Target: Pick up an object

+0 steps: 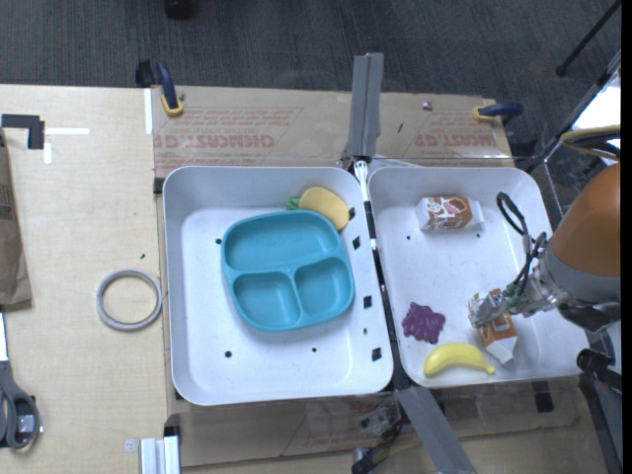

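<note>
The grey arm's two-finger gripper point(486, 310) is reaching in from the right edge and hanging low over the lower right of the right white bin point(449, 265); whether it is gripping anything cannot be told. A small orange and white carton point(499, 336) is lying just below it. A yellow plastic banana point(458, 360) is resting at lower centre of that bin, beside a purple grape bunch point(424, 321). A blue three-compartment plastic plate point(287, 270) is sitting in the left white bin point(193, 294).
</note>
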Controlling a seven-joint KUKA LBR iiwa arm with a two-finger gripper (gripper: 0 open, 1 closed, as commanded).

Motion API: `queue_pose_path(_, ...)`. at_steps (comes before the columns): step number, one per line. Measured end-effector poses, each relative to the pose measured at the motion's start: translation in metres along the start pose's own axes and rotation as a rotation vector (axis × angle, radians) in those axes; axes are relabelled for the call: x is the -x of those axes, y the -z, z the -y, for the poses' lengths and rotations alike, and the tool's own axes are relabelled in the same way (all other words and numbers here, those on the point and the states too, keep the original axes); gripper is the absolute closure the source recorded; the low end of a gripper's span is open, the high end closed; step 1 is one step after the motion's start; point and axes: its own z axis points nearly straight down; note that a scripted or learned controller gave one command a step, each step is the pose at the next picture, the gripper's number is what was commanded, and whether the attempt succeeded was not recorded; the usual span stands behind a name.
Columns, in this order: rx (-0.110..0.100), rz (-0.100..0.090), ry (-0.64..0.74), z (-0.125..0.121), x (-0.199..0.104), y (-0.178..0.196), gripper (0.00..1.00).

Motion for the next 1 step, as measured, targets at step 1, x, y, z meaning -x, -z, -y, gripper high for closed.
queue_pose_path(1, -0.002, 0.002, -0.387, -0.0643, -0.0568, 0.0884, 1.0)
